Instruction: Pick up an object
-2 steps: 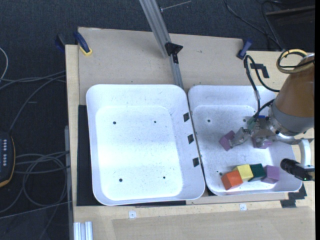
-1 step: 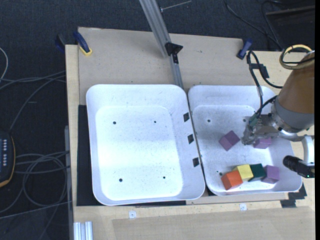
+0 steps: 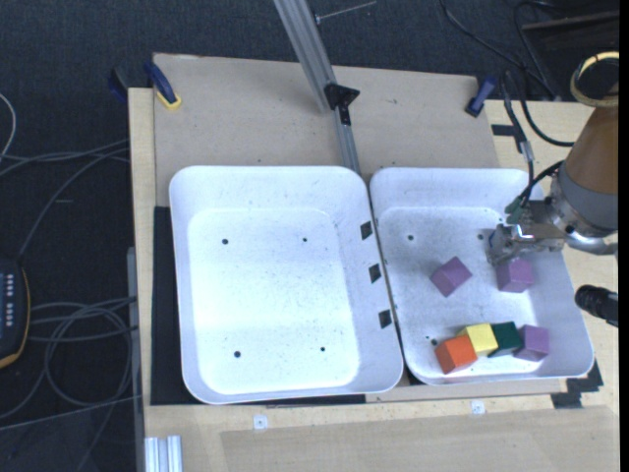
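Camera view: a purple block (image 3: 515, 274) is sitting in the right bin (image 3: 423, 197), near its right wall, pale and slightly tilted. I am seeing the gripper (image 3: 511, 247) hanging just over it, hiding its top edge. Grip state: cannot tell.

grey arm (image 3: 590, 200) with an orange band (image 3: 600, 155) above the wrist, black cables alongside, and a metallic gripper (image 3: 513, 246).

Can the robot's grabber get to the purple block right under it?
Probably yes. The gripper hangs just above that purple block in the right bin, and nothing lies between them; the other blocks sit apart.
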Robot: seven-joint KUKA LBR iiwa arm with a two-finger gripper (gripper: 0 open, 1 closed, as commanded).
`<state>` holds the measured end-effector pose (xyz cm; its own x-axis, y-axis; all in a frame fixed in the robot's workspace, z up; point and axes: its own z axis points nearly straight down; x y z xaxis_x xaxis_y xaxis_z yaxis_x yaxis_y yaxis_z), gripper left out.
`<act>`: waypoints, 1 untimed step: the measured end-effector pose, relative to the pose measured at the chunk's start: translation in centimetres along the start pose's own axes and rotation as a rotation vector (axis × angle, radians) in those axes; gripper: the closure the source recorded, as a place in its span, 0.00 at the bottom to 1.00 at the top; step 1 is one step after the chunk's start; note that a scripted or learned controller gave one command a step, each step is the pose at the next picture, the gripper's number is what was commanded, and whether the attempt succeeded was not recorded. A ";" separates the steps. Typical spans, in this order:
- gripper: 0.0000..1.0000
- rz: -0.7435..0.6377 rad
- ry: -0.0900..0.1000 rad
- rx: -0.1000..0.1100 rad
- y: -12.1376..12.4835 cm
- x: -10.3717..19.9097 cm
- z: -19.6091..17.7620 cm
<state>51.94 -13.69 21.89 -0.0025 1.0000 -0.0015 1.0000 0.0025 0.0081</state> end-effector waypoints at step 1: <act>1.00 0.000 0.000 0.000 0.2 0.0 -5.4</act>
<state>52.12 -13.70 27.30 -0.0021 1.0000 -0.0020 1.0000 0.0021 0.0082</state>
